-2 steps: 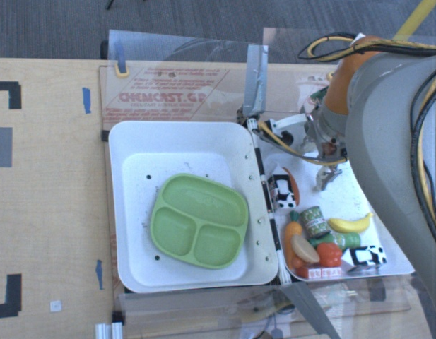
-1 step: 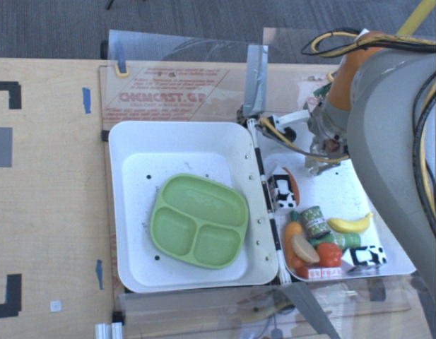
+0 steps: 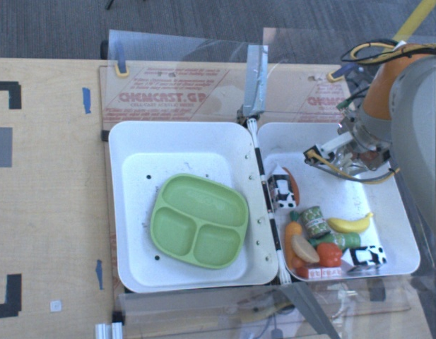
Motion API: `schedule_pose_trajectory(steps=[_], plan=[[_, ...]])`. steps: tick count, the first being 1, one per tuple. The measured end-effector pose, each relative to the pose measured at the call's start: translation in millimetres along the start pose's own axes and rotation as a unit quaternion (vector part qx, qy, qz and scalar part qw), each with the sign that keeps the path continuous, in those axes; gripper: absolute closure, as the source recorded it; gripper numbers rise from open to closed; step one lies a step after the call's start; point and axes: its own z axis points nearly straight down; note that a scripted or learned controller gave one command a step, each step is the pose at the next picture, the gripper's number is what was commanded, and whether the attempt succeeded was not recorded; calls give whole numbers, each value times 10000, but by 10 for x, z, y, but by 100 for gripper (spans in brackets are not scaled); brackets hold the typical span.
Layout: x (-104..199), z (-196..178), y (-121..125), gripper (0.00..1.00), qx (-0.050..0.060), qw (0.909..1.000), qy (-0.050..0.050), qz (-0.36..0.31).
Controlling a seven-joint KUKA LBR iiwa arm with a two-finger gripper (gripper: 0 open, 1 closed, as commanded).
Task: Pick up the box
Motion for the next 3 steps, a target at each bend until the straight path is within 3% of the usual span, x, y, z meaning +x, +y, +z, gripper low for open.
schedule_pose_trajectory(steps=[1,2,3], plan=[[99,-922,11,100,-18,9981,26,615],[247,-15,-426,100,-10,9978,25,658],[-233,1,349,100,-4,9986,10,537]])
